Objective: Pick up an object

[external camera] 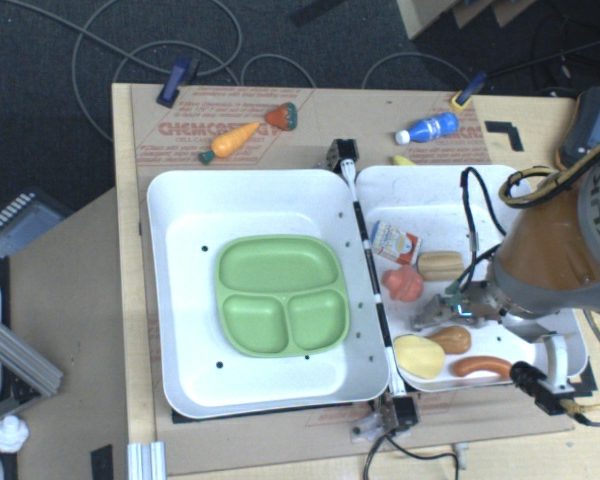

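Observation:
The right bin (435, 190) holds several toy foods: a small white carton (393, 240), a tan bread roll (440, 265), a pink-red lump (404, 284), a pale yellow piece (420, 357), a brown potato-like piece (453, 340) and a red sausage (483, 368). My gripper (443, 311) hangs low over the middle of this bin, just above the brown piece and right of the pink-red lump. The arm's grey body (550, 258) covers the bin's right side.
The left bin (180, 268) carries a green divided plate (280, 293). Behind the bins on the board lie an orange carrot (230, 140), a red piece (283, 117) and a blue bottle (430, 128). Cables run along the divider between the bins.

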`<state>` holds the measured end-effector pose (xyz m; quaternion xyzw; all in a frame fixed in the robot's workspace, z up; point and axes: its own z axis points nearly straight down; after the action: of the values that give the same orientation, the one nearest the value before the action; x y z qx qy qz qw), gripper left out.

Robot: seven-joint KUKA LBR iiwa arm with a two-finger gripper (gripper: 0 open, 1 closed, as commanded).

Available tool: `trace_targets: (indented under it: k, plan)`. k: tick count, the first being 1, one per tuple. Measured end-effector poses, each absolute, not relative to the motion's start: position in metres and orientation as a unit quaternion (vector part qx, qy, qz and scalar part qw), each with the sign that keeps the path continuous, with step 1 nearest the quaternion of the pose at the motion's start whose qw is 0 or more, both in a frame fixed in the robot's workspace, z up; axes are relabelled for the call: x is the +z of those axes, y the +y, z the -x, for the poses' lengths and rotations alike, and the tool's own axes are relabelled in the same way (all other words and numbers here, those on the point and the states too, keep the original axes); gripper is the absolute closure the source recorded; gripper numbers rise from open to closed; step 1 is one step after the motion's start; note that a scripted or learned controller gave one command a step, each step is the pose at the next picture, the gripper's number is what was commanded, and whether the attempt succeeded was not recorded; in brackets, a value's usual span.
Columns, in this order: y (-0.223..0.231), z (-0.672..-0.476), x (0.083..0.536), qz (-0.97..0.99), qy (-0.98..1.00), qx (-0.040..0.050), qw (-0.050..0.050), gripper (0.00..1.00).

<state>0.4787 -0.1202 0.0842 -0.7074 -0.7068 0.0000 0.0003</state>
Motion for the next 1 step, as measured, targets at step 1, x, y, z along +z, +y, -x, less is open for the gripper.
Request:
trace_targets:
  k: [1]
  plan:
    - [-0.117, -0.4789, 0.0843, 0.707, -0.707, -0.0002, 0.0, 0.0]
